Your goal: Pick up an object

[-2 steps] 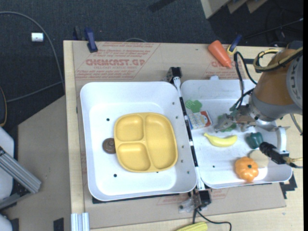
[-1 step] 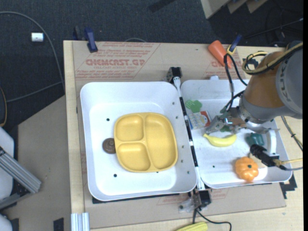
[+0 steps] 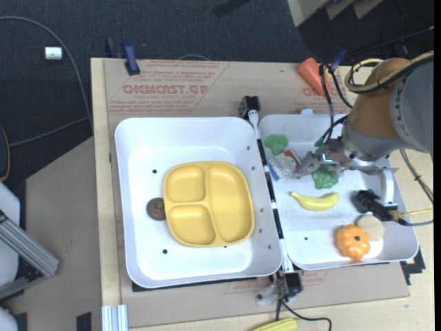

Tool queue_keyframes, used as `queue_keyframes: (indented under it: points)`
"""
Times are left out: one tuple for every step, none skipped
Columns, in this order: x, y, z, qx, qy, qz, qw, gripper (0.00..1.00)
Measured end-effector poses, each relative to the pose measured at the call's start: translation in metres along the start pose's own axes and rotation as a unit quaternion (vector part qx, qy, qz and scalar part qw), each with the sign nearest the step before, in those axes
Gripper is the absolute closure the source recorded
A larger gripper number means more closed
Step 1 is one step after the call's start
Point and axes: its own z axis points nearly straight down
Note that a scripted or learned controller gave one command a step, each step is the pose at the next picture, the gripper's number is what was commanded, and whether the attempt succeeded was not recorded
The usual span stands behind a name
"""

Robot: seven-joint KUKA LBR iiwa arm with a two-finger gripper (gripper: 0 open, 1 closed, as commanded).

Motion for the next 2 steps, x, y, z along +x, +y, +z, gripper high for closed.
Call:
queue_keyframes:
  points:
    - [0.004, 0.032, 0.000, 0.002, 0.000, -0.001, 1.0000, 0.00]
    - [-0.023, 0.013, 0.000, 0.002, 0.000, 0.000, 1.0000, 0.00]
